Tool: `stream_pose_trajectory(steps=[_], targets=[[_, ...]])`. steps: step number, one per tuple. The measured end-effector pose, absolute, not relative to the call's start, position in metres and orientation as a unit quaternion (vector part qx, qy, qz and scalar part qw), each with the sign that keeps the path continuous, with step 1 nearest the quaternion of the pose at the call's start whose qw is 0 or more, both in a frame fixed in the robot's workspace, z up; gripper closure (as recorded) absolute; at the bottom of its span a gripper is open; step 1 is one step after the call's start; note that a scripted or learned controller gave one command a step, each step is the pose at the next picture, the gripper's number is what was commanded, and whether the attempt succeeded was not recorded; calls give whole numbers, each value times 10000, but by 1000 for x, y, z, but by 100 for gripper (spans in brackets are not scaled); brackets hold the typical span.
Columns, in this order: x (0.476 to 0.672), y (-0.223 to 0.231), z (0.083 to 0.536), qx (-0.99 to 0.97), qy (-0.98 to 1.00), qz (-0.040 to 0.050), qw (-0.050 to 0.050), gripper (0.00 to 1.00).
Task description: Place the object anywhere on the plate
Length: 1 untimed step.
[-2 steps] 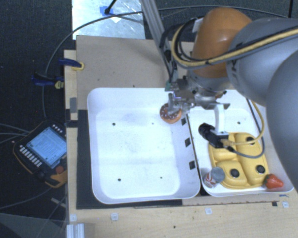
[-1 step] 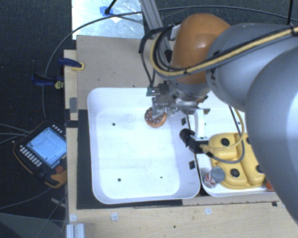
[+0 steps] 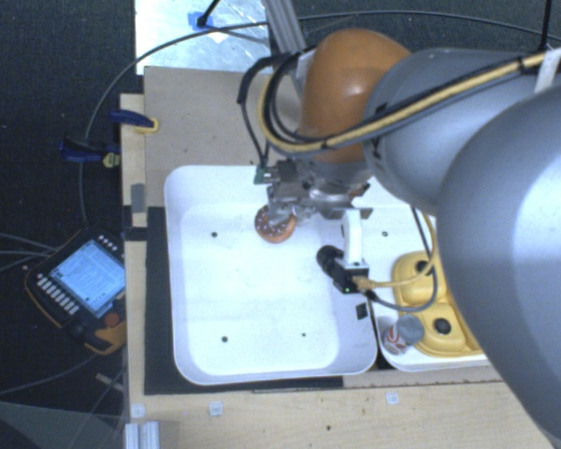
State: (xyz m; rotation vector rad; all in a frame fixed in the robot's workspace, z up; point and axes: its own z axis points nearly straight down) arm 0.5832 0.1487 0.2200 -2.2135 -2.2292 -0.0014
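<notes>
Gripper [image 3: 282,209] upper centre, over left bin [image 3: 196,344] | small brown object [image 3: 275,224] at fingertips, grasp unclear | plate [image 3: 430,344] lower right | next: carry right

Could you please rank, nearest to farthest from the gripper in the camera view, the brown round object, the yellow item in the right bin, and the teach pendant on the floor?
From the gripper:
1. Brown round object, right at the gripper, in the left bin's upper part.
2. Yellow item, in the right bin, lower right of the gripper.
3. Teach pendant, far left, off the bench.
</notes>
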Motion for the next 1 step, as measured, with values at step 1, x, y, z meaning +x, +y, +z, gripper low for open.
stream_pose_trajectory(steps=[1], targets=[[583, 147, 220, -7052, -7090, -3, -2, 0]])
